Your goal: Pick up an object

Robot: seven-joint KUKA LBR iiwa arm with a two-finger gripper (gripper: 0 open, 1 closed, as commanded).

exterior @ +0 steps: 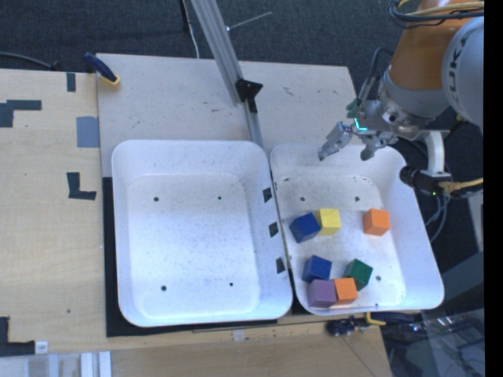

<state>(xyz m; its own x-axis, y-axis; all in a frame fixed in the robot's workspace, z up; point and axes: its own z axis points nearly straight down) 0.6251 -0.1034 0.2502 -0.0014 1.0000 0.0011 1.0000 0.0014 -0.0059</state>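
White right bin (409, 210): blue cube (305, 226) touching yellow cube (330, 220); orange cube (376, 221) apart; second blue cube (317, 268), green cube (360, 272), purple cube (321, 292), small orange cube (346, 290) clustered near front. Gripper (346, 146): above the bin's far rim, fingers spread, nothing between them.

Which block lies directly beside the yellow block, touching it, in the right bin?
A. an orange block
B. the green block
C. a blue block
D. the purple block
C: the yellow block touches a blue block on its left side in the right bin.
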